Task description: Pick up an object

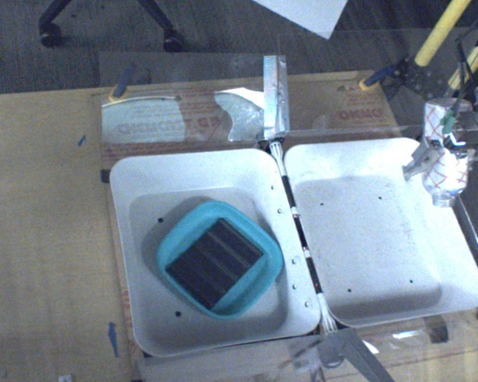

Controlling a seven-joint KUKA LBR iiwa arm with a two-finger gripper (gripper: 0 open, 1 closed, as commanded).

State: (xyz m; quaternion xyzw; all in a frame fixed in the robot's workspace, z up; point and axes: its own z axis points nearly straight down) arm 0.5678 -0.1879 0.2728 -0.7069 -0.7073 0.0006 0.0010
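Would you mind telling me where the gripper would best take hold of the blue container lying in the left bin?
Probably by its raised rim, coming straight down from above. The blue container lies flat and turned diamond-wise in the left bin, its dark ridged centre offering no edge to pinch. The upper right rim side looks clearest of the bin walls. The gripper sits at the right bin's far edge.

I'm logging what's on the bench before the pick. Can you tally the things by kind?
White bins: 2 (left, right)
Teal dish with dark insert: 1, in the left bin
Gripper: 1, over the right bin's far right edge
Total: 4
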